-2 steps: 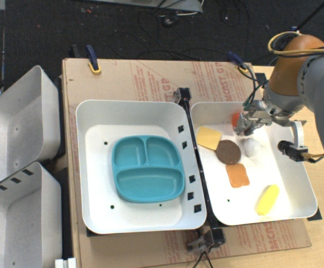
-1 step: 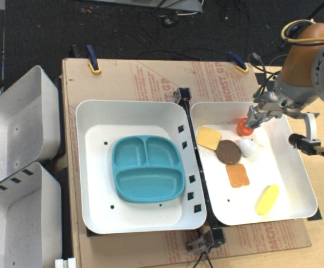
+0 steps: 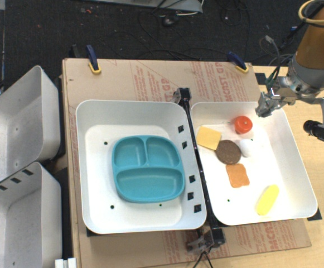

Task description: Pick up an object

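The right bin (image 3: 295,166) holds a red tomato-like ball (image 3: 243,124), a pale yellow cheese slice (image 3: 209,138), a brown round patty (image 3: 228,152), an orange toast-like slab (image 3: 237,176) and a yellow oblong piece (image 3: 267,199). My gripper (image 3: 264,108) hangs at the bin's upper right rim, a short way right of and above the red ball. Nothing shows between its fingers.
The left bin (image 3: 89,149) holds a teal divided plate (image 3: 148,168). Black clips (image 3: 184,95) join the two bins in the middle. Two spare white bins (image 3: 17,121) lie off the bench at the left. Yellow clamps (image 3: 95,66) pin the board's back edge.
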Robot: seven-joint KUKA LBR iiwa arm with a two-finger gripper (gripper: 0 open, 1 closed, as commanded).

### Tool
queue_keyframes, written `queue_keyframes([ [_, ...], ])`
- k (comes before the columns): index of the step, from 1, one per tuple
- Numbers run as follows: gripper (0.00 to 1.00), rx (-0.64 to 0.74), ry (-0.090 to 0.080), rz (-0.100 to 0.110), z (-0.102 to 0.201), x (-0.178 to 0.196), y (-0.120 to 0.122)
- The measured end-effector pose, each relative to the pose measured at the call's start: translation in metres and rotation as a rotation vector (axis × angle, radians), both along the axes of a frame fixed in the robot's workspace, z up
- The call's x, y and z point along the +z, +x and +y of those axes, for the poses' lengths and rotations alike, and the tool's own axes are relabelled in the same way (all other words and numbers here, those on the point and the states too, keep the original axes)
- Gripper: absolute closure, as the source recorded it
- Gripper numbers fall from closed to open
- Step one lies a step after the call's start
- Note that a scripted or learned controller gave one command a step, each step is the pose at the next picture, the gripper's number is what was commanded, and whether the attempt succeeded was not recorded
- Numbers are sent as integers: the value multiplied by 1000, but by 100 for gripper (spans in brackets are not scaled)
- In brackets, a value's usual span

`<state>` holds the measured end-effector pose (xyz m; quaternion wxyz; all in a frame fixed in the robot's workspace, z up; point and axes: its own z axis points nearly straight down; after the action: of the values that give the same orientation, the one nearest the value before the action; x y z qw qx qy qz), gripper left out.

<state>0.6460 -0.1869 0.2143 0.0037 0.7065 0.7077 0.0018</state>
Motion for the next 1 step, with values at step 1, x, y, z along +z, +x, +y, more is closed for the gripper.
queue_keyframes([
  [1, 100, 1, 0, 1, 0, 42, 1],
])
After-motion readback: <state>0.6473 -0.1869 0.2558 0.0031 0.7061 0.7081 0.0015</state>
